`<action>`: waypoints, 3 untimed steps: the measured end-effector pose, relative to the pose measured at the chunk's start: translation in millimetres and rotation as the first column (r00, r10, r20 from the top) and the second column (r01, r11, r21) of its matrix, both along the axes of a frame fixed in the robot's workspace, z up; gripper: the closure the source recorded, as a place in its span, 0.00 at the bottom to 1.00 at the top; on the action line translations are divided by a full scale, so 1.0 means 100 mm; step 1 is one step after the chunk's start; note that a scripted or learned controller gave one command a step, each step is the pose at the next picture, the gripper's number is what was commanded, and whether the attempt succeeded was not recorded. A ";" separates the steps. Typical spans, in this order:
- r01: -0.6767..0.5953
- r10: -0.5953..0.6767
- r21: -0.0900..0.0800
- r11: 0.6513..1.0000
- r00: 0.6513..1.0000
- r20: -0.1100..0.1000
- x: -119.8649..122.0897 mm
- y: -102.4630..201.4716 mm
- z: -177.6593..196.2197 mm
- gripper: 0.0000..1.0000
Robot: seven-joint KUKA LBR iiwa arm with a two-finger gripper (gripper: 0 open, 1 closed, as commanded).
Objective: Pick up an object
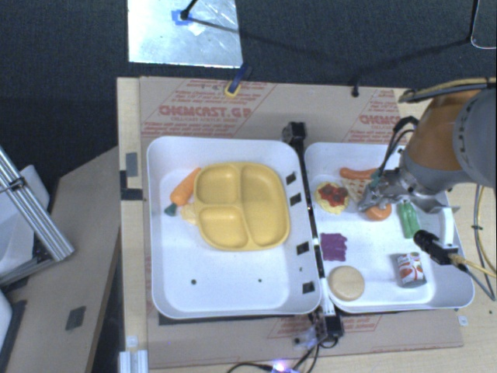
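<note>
The hand (pixel 378 200) sits low in the right bin (pixel 450 286), over an orange piece (pixel 379 213); its grip state is unclear. A yellow tray (pixel 237 206) lies in the left bin (pixel 167 270).

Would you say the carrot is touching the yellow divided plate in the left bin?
Touching. The camera view shows the carrot lying against the upper-left rim of the yellow divided plate, with no white bin floor visible between them.

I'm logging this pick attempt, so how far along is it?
Done: the arm has reached into the right white bin, its gripper low over a small orange toy piece. In hand: nothing I can confirm; the view does not settle whether that piece is gripped. Left: a sure grasp and lift. The purple block, round tan bun and small red can lie untouched.
</note>
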State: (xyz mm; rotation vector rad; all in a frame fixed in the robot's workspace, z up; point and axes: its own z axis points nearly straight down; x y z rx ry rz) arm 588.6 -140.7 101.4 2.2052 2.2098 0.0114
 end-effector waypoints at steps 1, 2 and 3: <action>-0.001 0.001 0.008 1.000 1.000 -0.015 -0.02 -0.03 0.62 1.00; -0.003 0.003 0.007 1.000 1.000 -0.011 0.01 -0.04 1.27 1.00; -0.003 0.003 0.008 1.000 1.000 -0.016 0.02 -0.04 1.24 1.00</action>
